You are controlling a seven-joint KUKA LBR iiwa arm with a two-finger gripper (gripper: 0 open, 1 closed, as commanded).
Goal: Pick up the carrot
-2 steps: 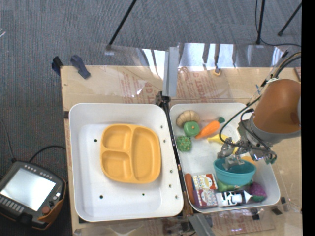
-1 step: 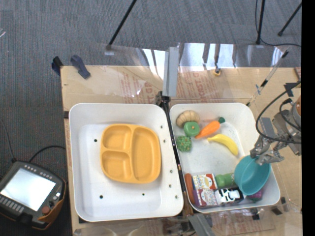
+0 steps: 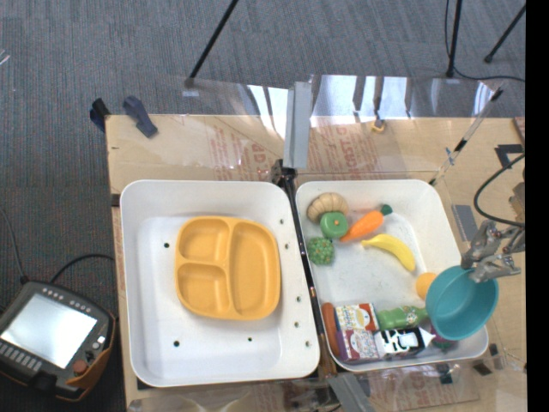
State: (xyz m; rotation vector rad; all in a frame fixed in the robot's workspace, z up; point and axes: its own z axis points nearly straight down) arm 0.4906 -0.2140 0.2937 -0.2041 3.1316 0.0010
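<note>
The carrot, orange with a green top, lies at a slant in the back part of the right bin, between a green apple and a banana. My gripper is at the bin's right edge, well to the right of the carrot and nearer the front. Its fingers are shut on the rim of a teal bowl, which hangs tilted over the bin's front right corner.
Around the carrot lie a tan bread-like piece and a broccoli floret. An orange fruit peeks out from behind the bowl. Boxes and a green bottle crowd the front. The left bin holds a yellow divided plate.
</note>
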